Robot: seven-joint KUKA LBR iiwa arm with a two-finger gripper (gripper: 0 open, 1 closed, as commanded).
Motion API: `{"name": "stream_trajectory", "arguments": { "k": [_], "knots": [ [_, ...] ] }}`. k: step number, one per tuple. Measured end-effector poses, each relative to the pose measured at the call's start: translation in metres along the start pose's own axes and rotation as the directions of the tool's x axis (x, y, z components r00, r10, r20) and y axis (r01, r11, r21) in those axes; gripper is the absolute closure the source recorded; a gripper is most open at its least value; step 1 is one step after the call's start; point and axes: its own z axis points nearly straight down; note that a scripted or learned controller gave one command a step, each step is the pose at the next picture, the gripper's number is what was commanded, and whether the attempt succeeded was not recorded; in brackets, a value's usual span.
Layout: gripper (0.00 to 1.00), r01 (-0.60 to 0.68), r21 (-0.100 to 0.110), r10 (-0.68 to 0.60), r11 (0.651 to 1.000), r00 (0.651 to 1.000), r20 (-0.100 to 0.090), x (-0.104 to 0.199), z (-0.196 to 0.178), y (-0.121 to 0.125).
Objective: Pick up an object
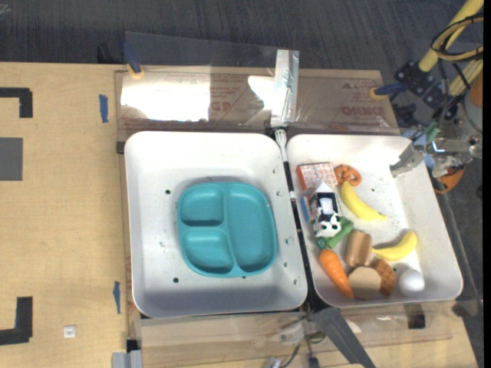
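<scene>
The right bin (383,156) holds a heap of toy food. A yellow banana (359,204) lies near its middle, and a second banana (397,245) lies lower right. An orange carrot (335,272), a brown cylinder (357,248), a tan bread piece (367,280) and a white egg (412,280) crowd the front. A black-and-white cow toy (327,213) rests on a green piece (334,232). A pink box (316,176) and an orange pretzel (347,175) sit at the back. My gripper (406,162) hovers at the bin's right rim, apart from the objects.
The left bin (146,167) holds a teal divided plate (227,228). A clear plastic wall (207,90) stands behind both bins. Cables and yellow hoses (453,37) hang at the upper right. Wooden bench surface (54,205) stretches to the left.
</scene>
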Motion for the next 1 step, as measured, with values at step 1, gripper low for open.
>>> {"name": "stream_trajectory", "arguments": {
  "k": [1],
  "knots": [
    [0.0, 0.109, 0.002, -0.109, 0.994, 0.994, -0.002, 0.0757, 0.025, 0.0011]
  ]
}}
